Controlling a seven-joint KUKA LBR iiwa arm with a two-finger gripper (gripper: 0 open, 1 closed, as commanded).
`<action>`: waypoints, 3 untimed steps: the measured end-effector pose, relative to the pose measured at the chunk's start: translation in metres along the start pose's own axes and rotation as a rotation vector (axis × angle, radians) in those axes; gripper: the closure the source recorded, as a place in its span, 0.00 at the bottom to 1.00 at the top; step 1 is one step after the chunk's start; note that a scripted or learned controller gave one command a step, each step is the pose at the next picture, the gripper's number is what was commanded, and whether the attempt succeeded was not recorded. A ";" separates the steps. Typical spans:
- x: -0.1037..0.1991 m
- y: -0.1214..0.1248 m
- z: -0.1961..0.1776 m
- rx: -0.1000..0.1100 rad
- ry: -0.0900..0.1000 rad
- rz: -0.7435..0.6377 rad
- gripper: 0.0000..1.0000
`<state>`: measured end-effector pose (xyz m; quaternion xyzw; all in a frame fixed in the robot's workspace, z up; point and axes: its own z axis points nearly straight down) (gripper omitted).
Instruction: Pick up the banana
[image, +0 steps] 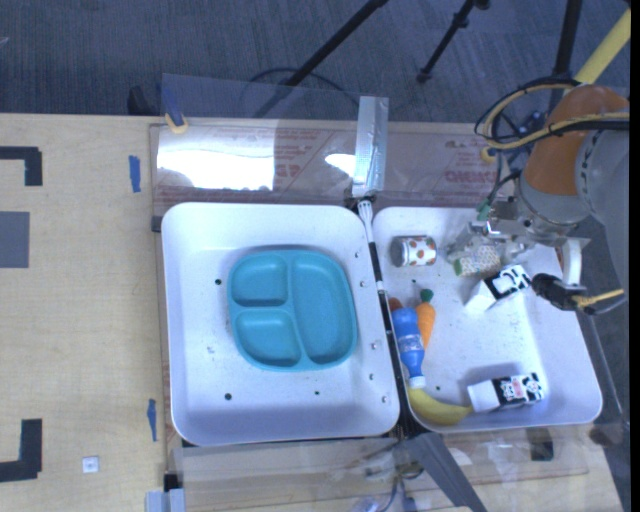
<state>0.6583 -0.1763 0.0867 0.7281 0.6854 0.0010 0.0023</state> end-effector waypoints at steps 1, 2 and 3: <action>0.028 -0.063 0.000 0.002 0.003 -0.033 0.00; 0.072 -0.092 -0.001 0.003 0.004 0.304 0.00; 0.059 -0.120 -0.001 0.004 0.003 0.686 0.00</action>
